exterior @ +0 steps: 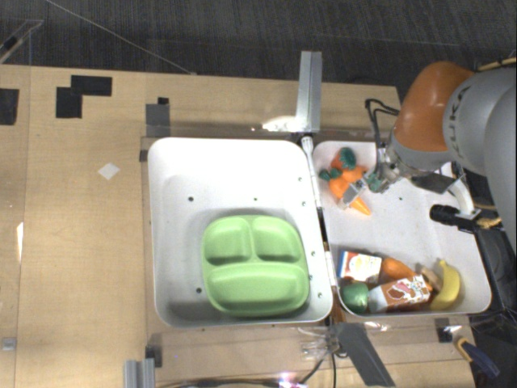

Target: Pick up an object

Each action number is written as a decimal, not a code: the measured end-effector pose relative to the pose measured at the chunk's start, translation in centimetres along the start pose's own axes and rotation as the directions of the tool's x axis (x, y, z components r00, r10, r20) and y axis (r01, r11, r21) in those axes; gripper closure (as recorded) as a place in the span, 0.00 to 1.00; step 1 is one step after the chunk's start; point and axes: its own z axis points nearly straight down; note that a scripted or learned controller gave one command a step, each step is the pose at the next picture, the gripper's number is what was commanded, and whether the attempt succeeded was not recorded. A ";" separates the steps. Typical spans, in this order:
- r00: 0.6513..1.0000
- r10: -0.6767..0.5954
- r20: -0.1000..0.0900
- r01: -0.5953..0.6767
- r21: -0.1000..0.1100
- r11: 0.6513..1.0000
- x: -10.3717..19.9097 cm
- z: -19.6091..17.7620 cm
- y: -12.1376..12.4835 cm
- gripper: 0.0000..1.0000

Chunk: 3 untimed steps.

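Orange toy carrots (pixel 347 186) are lying at the far end of the right bin (pixel 420 237), with the gripper (pixel 376 181) hanging just beside them; its grip cannot be told. A juice carton (pixel 401 291), banana (pixel 449 284) and green ball (pixel 354 297) are crowding the near end. A green divided plate (pixel 254 263) is sitting in the left bin (pixel 186 176).

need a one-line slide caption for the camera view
KUKA arm's claw hovers by toy carrots in the right bin; green divided plate sits in the left bin.
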 end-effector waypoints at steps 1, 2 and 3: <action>1.000 0.000 0.000 0.000 0.000 1.000 0.0 0.0 0.0 0.00; 1.000 -0.006 -0.001 0.006 -0.004 1.000 0.1 -1.3 0.3 1.00; 1.000 0.018 -0.005 -0.018 0.004 1.000 6.3 -9.6 2.4 1.00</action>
